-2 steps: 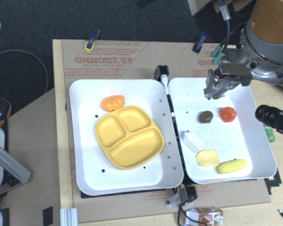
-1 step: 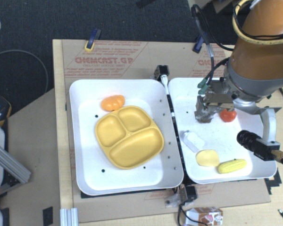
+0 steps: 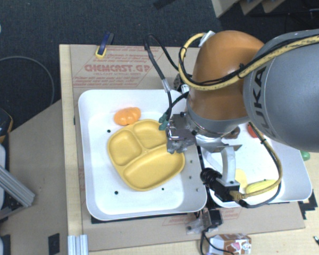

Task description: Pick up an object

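A yellow divided plate (image 3: 143, 155) lies in the left bin (image 3: 95, 158), tilted toward the lower right. A small orange object (image 3: 127, 115) rests just beyond its upper left corner. My gripper (image 3: 175, 136) hangs low over the plate's right edge, close to the wall between the two bins. The big orange and grey wrist above hides much of the gripper.
The arm covers most of the right bin (image 3: 297, 187). A yellow banana-like piece (image 3: 261, 186) lies near its front, a red bit (image 3: 253, 131) and a green bit (image 3: 306, 155) peek out beside the arm. Cables loop around the wrist.
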